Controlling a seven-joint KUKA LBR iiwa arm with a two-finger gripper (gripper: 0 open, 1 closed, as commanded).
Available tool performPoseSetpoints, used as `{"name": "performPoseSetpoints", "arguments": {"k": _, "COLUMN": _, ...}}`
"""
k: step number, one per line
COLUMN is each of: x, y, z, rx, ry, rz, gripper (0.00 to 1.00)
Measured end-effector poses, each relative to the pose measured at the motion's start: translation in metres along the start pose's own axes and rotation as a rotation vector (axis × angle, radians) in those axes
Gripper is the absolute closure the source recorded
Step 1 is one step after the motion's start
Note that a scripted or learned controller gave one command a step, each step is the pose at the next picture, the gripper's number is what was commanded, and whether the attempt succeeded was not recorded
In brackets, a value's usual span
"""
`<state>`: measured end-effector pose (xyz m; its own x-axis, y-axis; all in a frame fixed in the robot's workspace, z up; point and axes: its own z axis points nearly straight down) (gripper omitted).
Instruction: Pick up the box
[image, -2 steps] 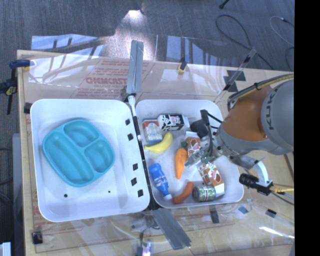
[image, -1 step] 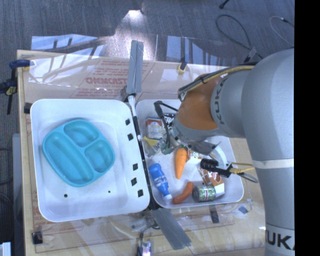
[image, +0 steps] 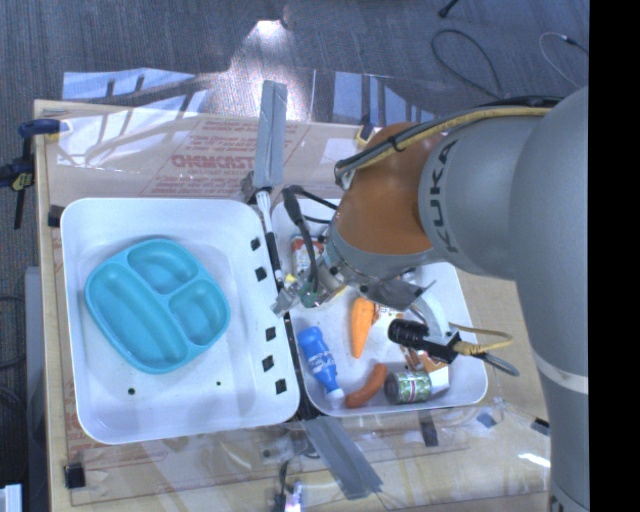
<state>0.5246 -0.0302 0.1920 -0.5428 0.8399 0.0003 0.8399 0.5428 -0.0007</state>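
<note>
Nearest in the right bin (image: 470, 385) lie a small can (image: 415, 386), a sausage (image: 366, 384), a blue bottle (image: 319, 360) and a carrot (image: 360, 326). I cannot pick out the box; it may lie under the arm (image: 420, 200), so its long axis, heading and best hold are unreadable. A box is probably light and stiff. The pincer's state I cannot tell. Farther left, a blue tray (image: 155, 303) fills the left bin (image: 100, 225)

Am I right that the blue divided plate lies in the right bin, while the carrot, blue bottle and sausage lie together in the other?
Not quite. The camera view shows the blue divided plate in the left bin, not the right. The carrot, blue bottle and sausage do lie together in the other one, the right bin.
</note>
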Motion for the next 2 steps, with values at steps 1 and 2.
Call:
{"name": "performPoseSetpoints", "arguments": {"k": 1, "x": 0.035, "y": 0.004, "z": -0.063, "rx": -0.001, "ry": 0.000, "rz": 0.007, "gripper": 1.00}}
{"name": "performPoseSetpoints", "arguments": {"k": 2, "x": -0.003, "y": -0.039, "z": -0.090, "rx": -0.001, "ry": -0.002, "rz": 0.149, "gripper": 1.00}}
